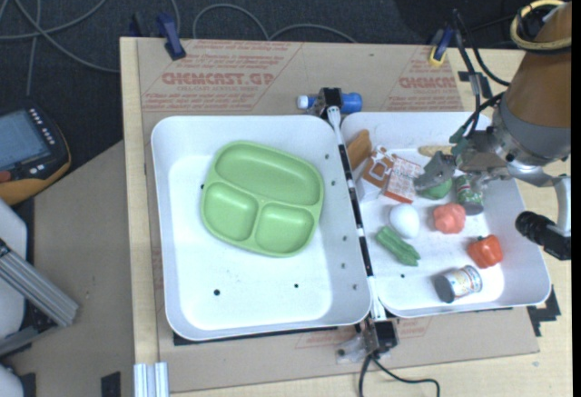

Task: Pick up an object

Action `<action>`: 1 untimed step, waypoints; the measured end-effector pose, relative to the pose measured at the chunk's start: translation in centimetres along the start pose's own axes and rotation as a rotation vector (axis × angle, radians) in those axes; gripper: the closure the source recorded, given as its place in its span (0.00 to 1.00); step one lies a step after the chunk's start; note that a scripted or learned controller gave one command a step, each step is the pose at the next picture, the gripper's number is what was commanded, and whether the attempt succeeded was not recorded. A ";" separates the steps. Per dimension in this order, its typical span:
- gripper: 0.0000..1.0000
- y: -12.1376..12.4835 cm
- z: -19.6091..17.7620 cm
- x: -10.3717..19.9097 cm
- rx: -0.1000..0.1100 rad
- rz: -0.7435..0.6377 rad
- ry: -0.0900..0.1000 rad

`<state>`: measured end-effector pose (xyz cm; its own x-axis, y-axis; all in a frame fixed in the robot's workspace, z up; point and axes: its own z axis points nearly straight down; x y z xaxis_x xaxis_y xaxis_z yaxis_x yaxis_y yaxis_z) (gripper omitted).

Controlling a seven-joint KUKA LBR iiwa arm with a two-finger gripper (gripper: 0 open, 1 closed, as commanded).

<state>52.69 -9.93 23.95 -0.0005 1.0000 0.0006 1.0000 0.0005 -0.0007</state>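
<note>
Objects for picking lie in the right bin (536,282): a white egg (405,221), a green pepper (398,246), a red tomato (448,218), an orange pepper (486,251), a tin can (459,282) and a snack packet (397,174). The gripper (451,175) hangs over this bin, just above the tomato and right of the packet; whether it is spread, I cannot tell. A green divided plate (263,198) sits in the left bin (182,295)
</note>
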 end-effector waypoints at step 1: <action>0.00 3.7 1.9 -6.8 -0.002 0.002 -0.003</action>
<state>56.38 -16.70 22.09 0.0012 1.0000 -0.0021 1.0000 -0.0012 0.0016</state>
